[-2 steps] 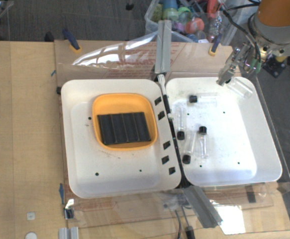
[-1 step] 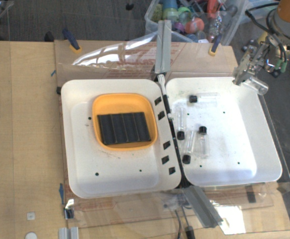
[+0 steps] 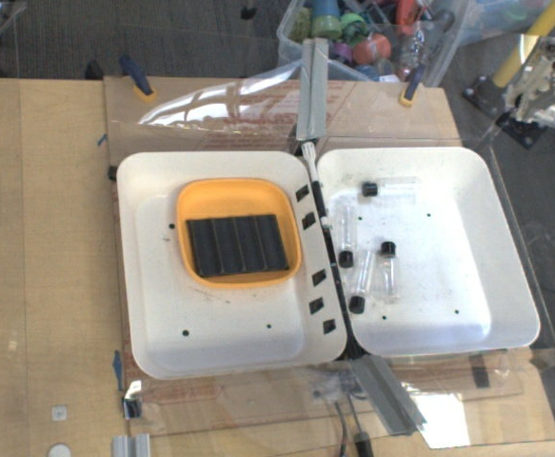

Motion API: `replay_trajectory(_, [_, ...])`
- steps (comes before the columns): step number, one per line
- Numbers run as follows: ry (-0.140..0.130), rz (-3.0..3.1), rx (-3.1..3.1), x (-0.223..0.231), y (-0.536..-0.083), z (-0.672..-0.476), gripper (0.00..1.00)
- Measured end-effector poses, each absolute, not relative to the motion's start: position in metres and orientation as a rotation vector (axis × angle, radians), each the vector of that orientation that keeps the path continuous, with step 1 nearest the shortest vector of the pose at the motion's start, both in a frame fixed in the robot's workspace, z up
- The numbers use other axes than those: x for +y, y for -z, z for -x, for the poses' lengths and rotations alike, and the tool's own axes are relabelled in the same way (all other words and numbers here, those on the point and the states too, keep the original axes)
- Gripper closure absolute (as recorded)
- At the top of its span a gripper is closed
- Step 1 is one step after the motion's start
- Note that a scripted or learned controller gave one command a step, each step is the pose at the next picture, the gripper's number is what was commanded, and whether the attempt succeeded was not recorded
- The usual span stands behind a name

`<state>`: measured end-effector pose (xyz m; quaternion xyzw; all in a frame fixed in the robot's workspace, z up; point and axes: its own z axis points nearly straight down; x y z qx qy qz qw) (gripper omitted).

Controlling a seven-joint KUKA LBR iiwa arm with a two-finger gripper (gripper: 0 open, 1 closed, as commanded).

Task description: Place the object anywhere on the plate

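An orange plate [image 3: 193, 206] with rounded corners lies in the left white bin [image 3: 163, 341], toward its back. A black ridged rectangular block [image 3: 237, 244] rests flat on the plate and covers its front half. In the right white bin [image 3: 491, 265] lie several clear vials with black caps: one across the back [image 3: 391, 189], one near the divider [image 3: 345, 236], and two more toward the middle [image 3: 388, 269] [image 3: 361, 286].
A row of black tabs [image 3: 315, 250] runs along the seam between the bins. A metal bar [image 3: 311, 89] stands behind the seam. A clear tub of coloured toys [image 3: 382, 17] sits at the back, and wooden bench surface [image 3: 39, 255] lies to the left.
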<state>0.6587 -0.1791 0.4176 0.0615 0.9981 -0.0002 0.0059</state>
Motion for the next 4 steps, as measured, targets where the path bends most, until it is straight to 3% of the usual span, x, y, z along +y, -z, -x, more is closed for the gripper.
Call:
replay_trajectory(1, [0.003, 0.209, 3.123, -0.216, -0.437, -0.656, 1.00])
replay_trajectory(2, [0.004, 0.757, 3.037, -0.221, -0.437, -0.668, 1.00])
replay_trajectory(4, [0.005, 1.857, 2.522, -0.221, -0.436, -0.668, 1.00])
